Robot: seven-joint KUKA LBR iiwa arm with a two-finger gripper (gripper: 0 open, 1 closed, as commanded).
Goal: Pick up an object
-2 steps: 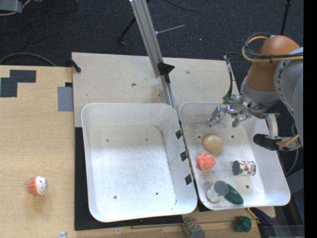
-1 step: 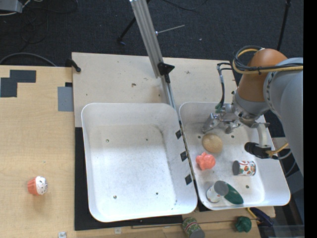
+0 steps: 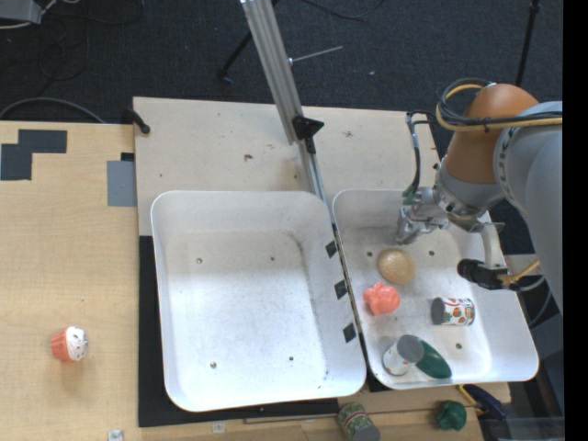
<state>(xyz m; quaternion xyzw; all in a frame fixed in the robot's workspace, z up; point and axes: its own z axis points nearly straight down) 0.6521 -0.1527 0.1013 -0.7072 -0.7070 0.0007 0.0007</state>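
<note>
The arm (image 3: 501, 150) reaches in from the right, its orange band bulging above the wrist, and the end effector (image 3: 411, 231) hangs low over the back part of the right bin (image 3: 514, 356). How it stands, spread or closed, I cannot tell from this angle; nothing shows gripped in it.

Just below and in front of it sits a tan ball (image 3: 396, 265), rounded, a little egg-like, dull beige with a paler top, resting on the bin floor and apart from the end effector's tip. Right beside it, toward the front and slightly left, lies a coral-pink lump (image 3: 381, 299), knobbly and soft-looking, near the wall dividing the bins. To the right, a small can (image 3: 453, 311) lies on its side, white with red and dark markings on the label. At the front of the bin, a white cup (image 3: 400, 356) lies tipped, touching a dark green piece (image 3: 432, 364) lying against it.

The left bin (image 3: 184, 237) sits alongside, its white floor speckled. Out on the wooden worktop (image 3: 55, 255) far left, a small red-and-white toy (image 3: 70, 344) sits alone. A slanted metal rail (image 3: 276, 62) rises from behind the bins.
</note>
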